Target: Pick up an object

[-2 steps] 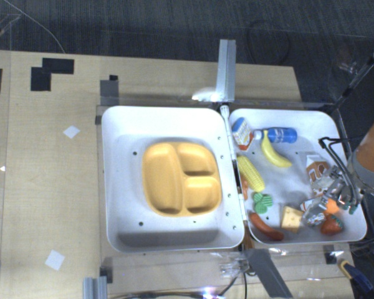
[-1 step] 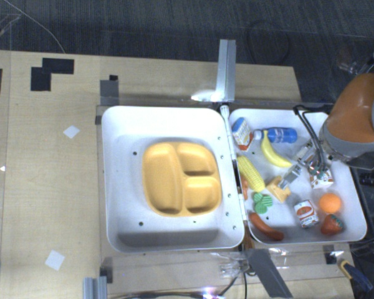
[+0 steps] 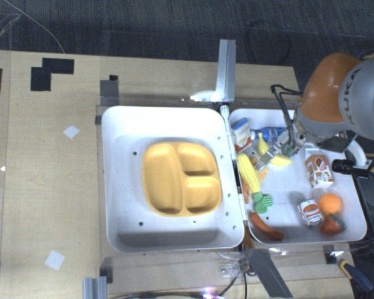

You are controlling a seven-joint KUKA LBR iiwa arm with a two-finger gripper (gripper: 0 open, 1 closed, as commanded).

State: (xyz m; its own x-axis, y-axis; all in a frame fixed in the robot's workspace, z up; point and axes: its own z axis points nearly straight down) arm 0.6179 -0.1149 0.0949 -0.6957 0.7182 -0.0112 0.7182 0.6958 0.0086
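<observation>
One tray, two cans, gripper (grip state unclear) over toys.

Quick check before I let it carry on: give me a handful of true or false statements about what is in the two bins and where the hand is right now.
1. The yellow divided plate lies in the left bin. True.
2. The hand is over the left bin. False: it is over the right bin, near its far side.
3. The corn cob lies along the right bin's left wall. True.
4. The orange sits on the plate. False: it is in the right bin's near right corner, beside a small can.
5. The plate holds a sausage. False: the sausage lies at the near edge of the right bin.
</observation>
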